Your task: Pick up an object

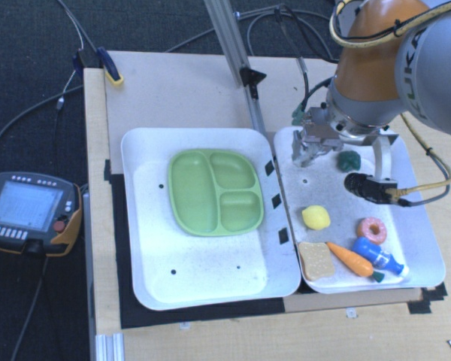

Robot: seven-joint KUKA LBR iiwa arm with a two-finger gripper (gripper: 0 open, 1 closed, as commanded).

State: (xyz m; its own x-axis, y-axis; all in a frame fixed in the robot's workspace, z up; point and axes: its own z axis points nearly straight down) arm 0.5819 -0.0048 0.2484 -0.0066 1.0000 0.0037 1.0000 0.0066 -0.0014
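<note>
Matt green plastic tray (pixel 214 192) in a smooth white plastic bin (pixel 146 277).

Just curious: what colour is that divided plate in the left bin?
Light green, seen in the camera view: divided plate.

A small dark-green lumpy object (pixel 350 159) lies just beside the gripper (pixel 310 155) in the right white bin (pixel 428 239), nearer than the round yellow lemon-like object (pixel 316 217).

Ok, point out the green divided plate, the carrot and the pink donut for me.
green divided plate (pixel 215 192): camera view, on the centre ridge between its compartments.
carrot (pixel 349 257): camera view, on the middle of its orange body.
pink donut (pixel 363 229): camera view, on the ring's left side.
</note>
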